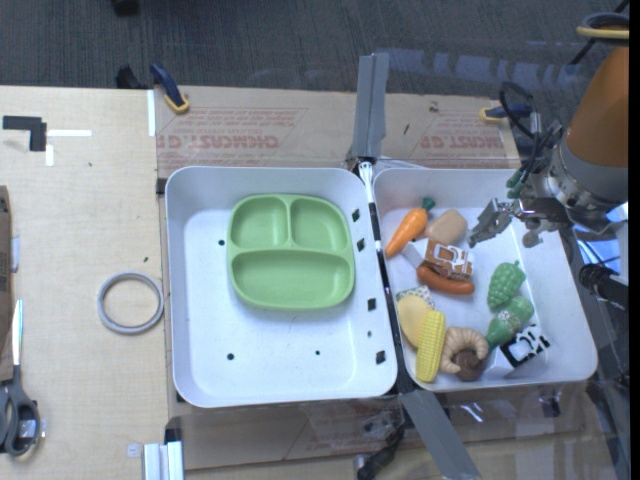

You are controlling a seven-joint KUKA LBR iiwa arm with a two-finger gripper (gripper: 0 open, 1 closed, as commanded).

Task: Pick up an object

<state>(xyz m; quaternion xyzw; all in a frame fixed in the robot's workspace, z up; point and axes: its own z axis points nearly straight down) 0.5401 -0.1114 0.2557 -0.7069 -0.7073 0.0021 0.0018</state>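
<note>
The right bin (560, 368) holds several toy foods: an orange carrot (405, 232), a tan bread piece (447, 227), a small printed box (449, 258), a red sausage (446, 282), a yellow corn cob (430, 344), a brown spiral pastry (465, 351), two green pieces (506, 283) and a black-and-white block (524, 346). My gripper (510, 221) hangs over the upper right part of this bin, to the right of the bread piece. Its fingers (489, 222) stand apart with nothing between them. The orange-banded wrist rises at the right edge.
A green divided plate (292, 251) lies in the left bin (200, 348). On the bench at the left lie a grey tape ring (130, 301) and scissors (18, 413). A grey divider post (370, 108) stands between the bins at the back.
</note>
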